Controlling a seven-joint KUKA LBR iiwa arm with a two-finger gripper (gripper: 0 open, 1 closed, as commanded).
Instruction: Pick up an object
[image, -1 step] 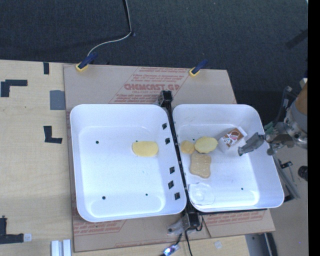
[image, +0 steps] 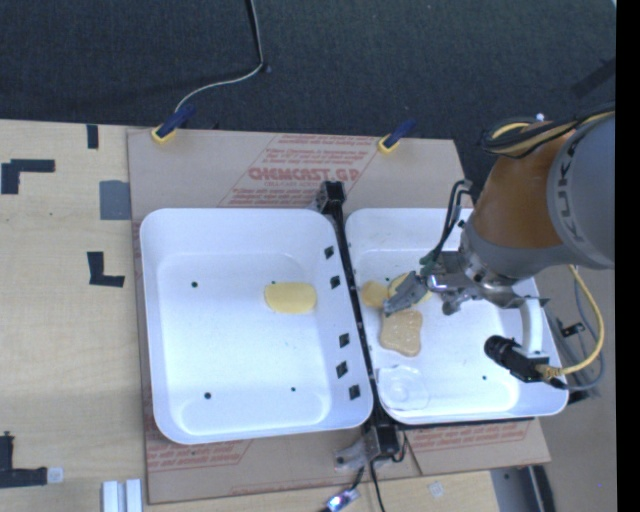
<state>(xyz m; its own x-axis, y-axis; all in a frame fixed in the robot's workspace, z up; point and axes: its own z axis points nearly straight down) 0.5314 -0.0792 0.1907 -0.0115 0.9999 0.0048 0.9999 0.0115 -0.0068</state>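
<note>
In the right bin (image: 470, 400), my gripper (image: 405, 295) hangs low near the left wall, reaching in from the right on the grey and orange arm (image: 525, 215). A tan flat piece (image: 403, 334) lies just below the fingertips. A small yellow item (image: 373, 293) sits right beside the gripper, on its left, against the divider. A clear cup-like object (image: 400, 385) rests at the bin's front left. In the left bin (image: 180, 330) a yellow oval object (image: 290, 297) lies near the middle right.
A black divider strip (image: 345, 300) with clips runs between the two bins. Both bins sit on a cardboard sheet (image: 290, 175) held by two yellow and blue clamps at the back. A black sensor block (image: 510, 357) hangs on the arm over the right bin's right side.
</note>
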